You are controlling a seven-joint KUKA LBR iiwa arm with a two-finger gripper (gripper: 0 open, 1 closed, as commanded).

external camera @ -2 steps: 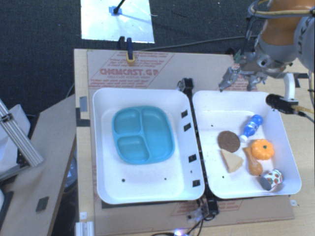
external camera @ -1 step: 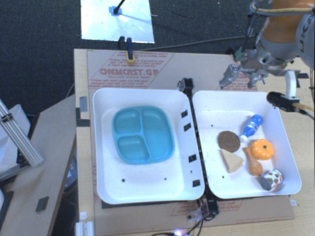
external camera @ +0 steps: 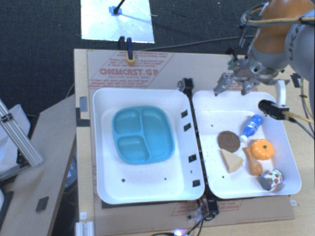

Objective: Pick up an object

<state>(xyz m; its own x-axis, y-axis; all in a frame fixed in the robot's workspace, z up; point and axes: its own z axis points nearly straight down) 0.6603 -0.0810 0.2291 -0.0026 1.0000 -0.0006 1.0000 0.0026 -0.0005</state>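
White plastic forms the two shallow bins: the left bin [external camera: 106,181] carries a blue divided tray [external camera: 142,134], the right bin [external camera: 211,181] a scatter of small objects. Both sit on a bench topped with printed cardboard [external camera: 128,72], on dark carpet. The grey arm [external camera: 280,28] hangs over the right bin's far edge, its gripper [external camera: 235,86] empty with fingers spread. Below it lie a brown disc [external camera: 229,140], a blue bottle [external camera: 251,127], a wedge [external camera: 232,161] and an orange pumpkin [external camera: 262,149], all well apart from the tool.
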